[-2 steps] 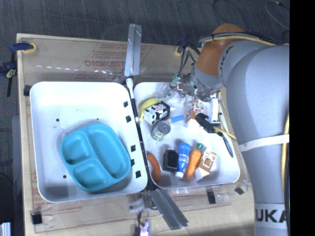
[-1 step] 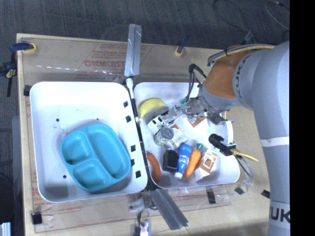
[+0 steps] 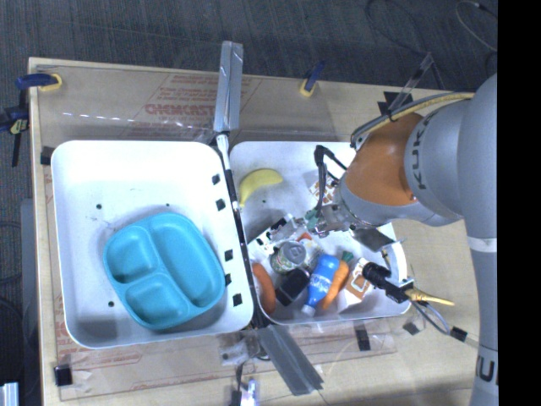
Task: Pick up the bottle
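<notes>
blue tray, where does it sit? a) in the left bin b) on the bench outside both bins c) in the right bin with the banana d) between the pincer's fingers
a: the blue tray lies flat on the floor of the left bin, apart from the banana and the clutter that sit in the right bin.

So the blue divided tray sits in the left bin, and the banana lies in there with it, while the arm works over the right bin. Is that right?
Not quite. The camera view shows the banana in the right bin, near its far left corner, not beside the blue divided tray. The tray does sit in the left bin, and the arm is over the right bin.
</notes>
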Available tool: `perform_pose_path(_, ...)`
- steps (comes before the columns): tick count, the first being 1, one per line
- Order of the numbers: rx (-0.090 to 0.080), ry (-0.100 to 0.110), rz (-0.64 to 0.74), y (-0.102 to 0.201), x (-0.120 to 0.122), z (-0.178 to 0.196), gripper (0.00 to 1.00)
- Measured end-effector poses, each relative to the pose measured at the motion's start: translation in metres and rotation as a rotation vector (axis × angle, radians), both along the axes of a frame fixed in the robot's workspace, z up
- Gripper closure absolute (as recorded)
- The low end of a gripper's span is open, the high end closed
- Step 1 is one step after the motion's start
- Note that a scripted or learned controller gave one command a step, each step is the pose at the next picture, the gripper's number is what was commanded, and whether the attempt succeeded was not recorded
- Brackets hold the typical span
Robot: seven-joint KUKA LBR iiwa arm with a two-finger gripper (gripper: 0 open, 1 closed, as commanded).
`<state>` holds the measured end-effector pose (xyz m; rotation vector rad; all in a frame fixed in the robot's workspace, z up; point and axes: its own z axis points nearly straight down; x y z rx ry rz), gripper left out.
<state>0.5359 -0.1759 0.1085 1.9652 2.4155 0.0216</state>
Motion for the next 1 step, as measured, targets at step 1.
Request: perform_pose_path(1,-0.004,-0.003,0.015,-0.0365,-0.0482,-0.0044,0.0)
